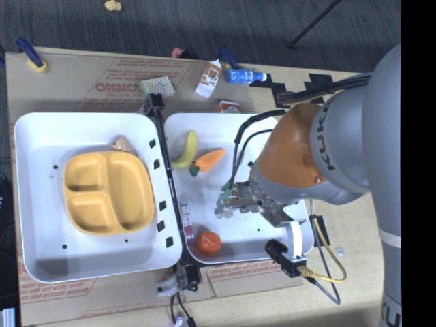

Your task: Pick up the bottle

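Two white bins sit side by side on the bench, and my gripper (228, 201) hangs low over the middle of the right bin (204, 125), above bare floor. Its state I cannot tell from this slant, and nothing shows in its grasp. The bottle (244, 77) (blue, lying on its side) is not in either bin: it rests on the bench just beyond the right bin's far rim, beside a small carton (208, 79). So I judge the reach is not yet aimed at the target. A banana (186, 149), a carrot (208, 159) and a tomato (208, 242) lie in my bin; a yellow tray (109, 192) fills the left bin (34, 182). Next I need to lift clear of the rim, cross it, and come down over the bottle's body.
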{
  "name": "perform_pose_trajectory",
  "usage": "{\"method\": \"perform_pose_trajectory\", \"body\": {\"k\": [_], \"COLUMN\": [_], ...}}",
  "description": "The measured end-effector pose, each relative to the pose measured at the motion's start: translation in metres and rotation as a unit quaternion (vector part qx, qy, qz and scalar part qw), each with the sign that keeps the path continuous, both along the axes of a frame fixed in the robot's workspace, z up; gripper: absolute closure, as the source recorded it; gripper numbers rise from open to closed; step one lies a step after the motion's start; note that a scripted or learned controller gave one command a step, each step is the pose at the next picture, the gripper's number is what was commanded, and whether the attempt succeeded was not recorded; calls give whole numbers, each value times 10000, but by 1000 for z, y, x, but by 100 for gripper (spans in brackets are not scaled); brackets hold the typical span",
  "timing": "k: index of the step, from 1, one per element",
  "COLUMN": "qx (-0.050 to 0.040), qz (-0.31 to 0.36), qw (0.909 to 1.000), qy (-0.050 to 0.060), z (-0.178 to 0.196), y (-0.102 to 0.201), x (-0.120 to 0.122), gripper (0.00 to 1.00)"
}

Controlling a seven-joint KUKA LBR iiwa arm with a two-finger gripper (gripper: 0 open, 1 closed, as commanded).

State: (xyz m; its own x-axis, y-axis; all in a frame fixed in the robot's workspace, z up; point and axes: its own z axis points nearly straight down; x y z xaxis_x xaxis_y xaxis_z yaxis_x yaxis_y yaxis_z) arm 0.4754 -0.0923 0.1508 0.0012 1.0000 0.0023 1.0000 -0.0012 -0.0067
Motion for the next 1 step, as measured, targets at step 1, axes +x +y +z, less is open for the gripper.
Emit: {"method": "perform_pose_trajectory", "body": {"k": [1], "qx": [-13], "qz": [-823], "qw": [9966], "qy": [-14], "z": [31], "y": [-73], "x": [1], "gripper": [100]}}
